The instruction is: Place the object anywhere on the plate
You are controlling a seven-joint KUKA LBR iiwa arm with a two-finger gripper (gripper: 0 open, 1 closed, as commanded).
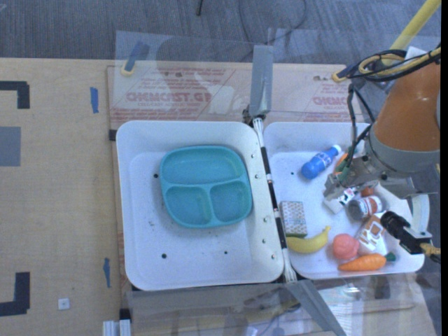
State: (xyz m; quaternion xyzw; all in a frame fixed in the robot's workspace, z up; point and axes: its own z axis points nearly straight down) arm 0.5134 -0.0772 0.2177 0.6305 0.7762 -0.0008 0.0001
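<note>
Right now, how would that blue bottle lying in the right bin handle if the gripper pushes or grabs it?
The blue plastic bottle with a white cap lies on its side on the white right bin, so its round body would probably roll if nudged sideways. It looks smooth, so it may slip in a shallow pinch. It seems small and toy-like, likely light and rigid.

We see a light wooden bench (56,208) carrying two shallow white bins side by side, the left bin (140,257) touching the right bin (294,166).
</note>
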